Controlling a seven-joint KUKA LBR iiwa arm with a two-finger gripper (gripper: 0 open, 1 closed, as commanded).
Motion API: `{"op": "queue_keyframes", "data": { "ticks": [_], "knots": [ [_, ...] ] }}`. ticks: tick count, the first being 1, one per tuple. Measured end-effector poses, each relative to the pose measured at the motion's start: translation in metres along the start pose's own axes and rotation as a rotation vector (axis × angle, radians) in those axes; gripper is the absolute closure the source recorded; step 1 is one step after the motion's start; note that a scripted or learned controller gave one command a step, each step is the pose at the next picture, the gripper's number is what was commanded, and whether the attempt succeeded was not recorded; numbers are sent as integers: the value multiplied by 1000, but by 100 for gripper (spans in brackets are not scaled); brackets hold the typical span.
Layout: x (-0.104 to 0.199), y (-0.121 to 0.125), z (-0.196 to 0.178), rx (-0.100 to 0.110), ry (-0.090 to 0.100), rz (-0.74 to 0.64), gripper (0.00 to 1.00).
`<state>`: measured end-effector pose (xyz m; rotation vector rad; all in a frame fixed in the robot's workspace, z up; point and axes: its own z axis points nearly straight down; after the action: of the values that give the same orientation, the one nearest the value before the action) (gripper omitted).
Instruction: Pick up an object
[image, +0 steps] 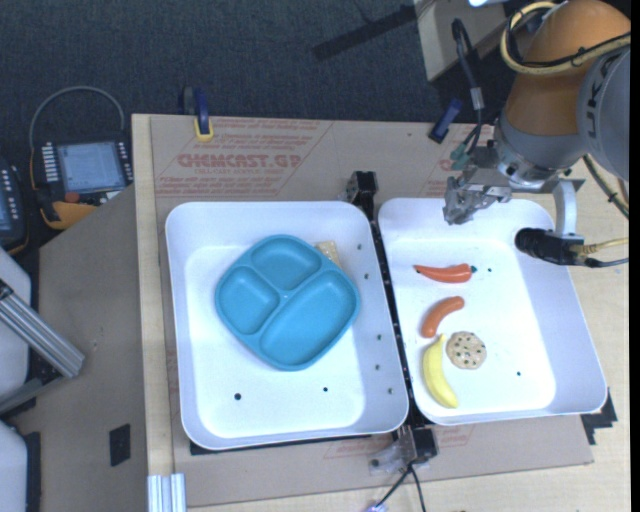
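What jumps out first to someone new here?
The big blue divided plate filling the middle of the left bin. Then the right bin, with a red pepper, sausage, cookie and banana. The gripper hangs over its far edge.

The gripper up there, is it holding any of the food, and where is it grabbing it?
Nothing is held. The gripper hangs over the right bin's far edge, apart from the chili, sausage, cookie and banana.

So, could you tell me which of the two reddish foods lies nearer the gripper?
The chilli pepper, thin and pointed; the sausage lies farther from the gripper.
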<state>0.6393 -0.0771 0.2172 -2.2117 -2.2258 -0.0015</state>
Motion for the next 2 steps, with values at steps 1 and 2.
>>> {"op": "queue_keyframes", "data": {
  "ticks": [1,2],
  "knots": [
    [47,-4,-10,-1,0,0,100],
    [92,-11,-3,1,-1,1,100]
  ]
}}
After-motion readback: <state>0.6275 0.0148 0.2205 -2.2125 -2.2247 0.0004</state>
